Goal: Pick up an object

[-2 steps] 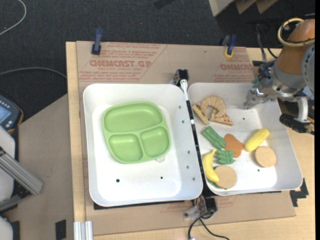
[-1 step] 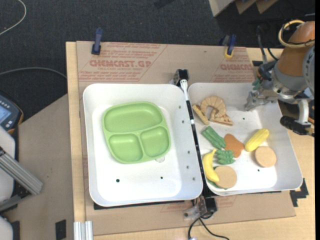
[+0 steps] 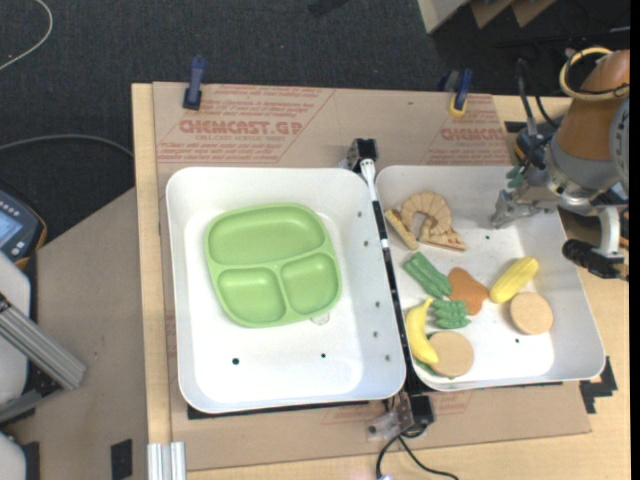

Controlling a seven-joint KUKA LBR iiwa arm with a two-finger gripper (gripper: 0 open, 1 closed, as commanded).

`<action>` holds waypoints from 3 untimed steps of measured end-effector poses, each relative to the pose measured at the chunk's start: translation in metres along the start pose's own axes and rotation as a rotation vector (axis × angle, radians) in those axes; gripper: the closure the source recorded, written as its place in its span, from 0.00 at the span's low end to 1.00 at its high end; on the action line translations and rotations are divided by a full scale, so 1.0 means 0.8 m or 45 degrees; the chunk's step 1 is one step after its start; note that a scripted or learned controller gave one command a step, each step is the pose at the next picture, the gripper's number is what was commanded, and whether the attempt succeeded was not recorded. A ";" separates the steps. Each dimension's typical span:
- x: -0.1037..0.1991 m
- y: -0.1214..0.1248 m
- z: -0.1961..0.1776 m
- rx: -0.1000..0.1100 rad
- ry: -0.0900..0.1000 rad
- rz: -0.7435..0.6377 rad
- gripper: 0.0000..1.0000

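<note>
Over the right-hand shallow white bin [image 3: 575, 363] on the worktop, my hand [image 3: 510, 208] hovers at the far edge; its grip I cannot tell. Nearest lies the tan wooden fan-shaped toy [image 3: 428, 219]; I should descend squarely over it.

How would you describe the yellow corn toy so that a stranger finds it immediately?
Look in the right white bin, the one with toy food. Near its right side lies the corn, a short yellow cob tilted up to the right. It sits just above a round tan disc, and unlike the curved banana it is straight.
</note>
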State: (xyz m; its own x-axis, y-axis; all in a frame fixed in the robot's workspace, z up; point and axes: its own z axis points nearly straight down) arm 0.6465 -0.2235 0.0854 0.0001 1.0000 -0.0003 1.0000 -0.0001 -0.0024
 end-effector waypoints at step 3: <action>0.123 0.026 0.001 0.000 0.007 -0.010 1.00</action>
State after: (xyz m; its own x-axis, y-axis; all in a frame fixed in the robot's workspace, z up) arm 0.6673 -0.1254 0.0847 -0.0080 1.0000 0.0051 1.0000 0.0080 -0.0021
